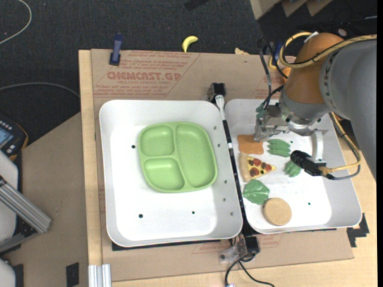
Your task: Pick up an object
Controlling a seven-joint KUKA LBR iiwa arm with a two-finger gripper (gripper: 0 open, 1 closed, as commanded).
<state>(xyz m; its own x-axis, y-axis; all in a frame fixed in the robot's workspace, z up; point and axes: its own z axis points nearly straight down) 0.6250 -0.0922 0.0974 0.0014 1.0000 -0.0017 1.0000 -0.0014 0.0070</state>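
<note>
The right bin [335, 211] holds several toy foods: an orange wedge [247, 144], a pizza slice [258, 167], two small green leafy pieces [279, 146] [293, 168], a larger green leaf [256, 191] and a round tan cookie [277, 211]. My gripper [263, 129] is low over the bin's far left part, just above the orange wedge's far edge and beside the upper leafy piece. I see nothing clearly held in it.
The left bin [119, 160] carries a green divided plate [178, 156]. The arm's orange band [308, 70] and grey body cover the right bin's far right side. A black cable fitting [306, 162] hangs over the bin's middle. Cardboard lies under both bins.
</note>
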